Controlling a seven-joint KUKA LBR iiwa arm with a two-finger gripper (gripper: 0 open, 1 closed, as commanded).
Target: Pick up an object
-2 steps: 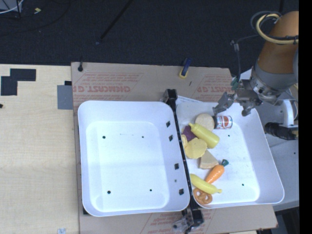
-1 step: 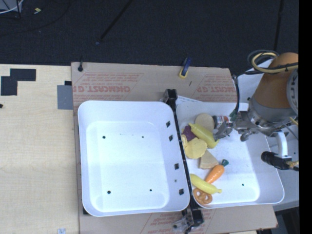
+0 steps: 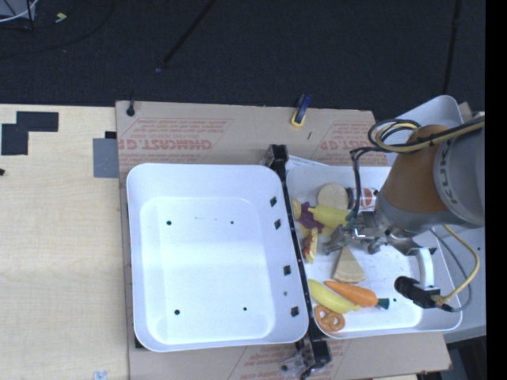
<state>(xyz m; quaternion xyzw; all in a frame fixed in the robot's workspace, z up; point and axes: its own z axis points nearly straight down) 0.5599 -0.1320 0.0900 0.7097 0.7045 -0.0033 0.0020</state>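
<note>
My gripper hangs low in the right bin, above its middle, among several toy foods. Just left of it lie a yellow piece and a purple piece. A round beige bun sits behind them. A tan wedge-shaped slice lies directly in front of the gripper. Nearer the front edge are a yellow banana, an orange carrot and a pretzel. I see nothing lifted off the bin floor.
The left bin stands beside the right one, with a black clip strip between them. A small red and white can stands behind the gripper. A blue and yellow clamp sits on the cardboard at the back.
</note>
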